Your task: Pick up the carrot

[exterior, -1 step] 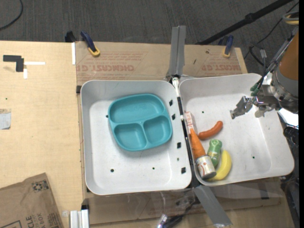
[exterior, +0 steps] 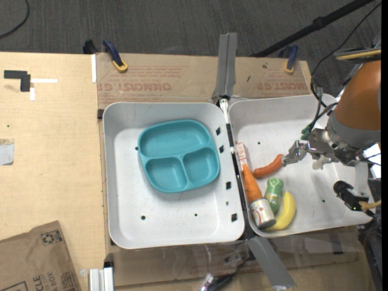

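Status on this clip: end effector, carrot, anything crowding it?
End effector in right bin, at sausage tip, nothing held. Carrot along the bin's left wall, untouched. Can, sausage and green bottle crowd it.

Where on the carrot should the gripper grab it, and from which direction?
Probably the carrot's thick middle, coming straight down from above. It lies flat along the right bin's left wall, so the fingers would best close across its width. Its lower end touches the can and the hot dog crosses near its top, leaving mid-body the freest part.
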`<state>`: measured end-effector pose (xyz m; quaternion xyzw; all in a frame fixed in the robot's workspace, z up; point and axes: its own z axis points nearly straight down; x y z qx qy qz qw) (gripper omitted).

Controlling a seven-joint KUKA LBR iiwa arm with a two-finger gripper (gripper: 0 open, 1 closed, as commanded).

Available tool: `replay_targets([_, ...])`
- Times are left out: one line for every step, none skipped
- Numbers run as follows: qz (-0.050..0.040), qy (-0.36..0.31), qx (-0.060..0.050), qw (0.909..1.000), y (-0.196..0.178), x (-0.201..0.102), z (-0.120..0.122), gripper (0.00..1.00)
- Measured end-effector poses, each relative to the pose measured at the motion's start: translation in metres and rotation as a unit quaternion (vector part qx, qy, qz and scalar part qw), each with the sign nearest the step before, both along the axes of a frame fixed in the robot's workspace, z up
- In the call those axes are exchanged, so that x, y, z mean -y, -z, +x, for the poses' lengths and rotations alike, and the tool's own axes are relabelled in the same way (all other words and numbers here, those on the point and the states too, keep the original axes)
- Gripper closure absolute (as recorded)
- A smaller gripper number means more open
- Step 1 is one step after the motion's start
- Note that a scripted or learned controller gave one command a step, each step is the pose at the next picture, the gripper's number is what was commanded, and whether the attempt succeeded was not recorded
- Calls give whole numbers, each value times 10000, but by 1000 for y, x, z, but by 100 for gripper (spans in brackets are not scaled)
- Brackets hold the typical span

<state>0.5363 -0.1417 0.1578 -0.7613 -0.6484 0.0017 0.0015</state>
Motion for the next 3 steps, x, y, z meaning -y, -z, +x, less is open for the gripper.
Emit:
replay_targets([-38,-420,133,9990,55,-25,4,0])
replay_targets([1,-939,15,9956,37,-27,31,0])
replay_targets([-57,-1620,163,9866,56,-46,-43,0])
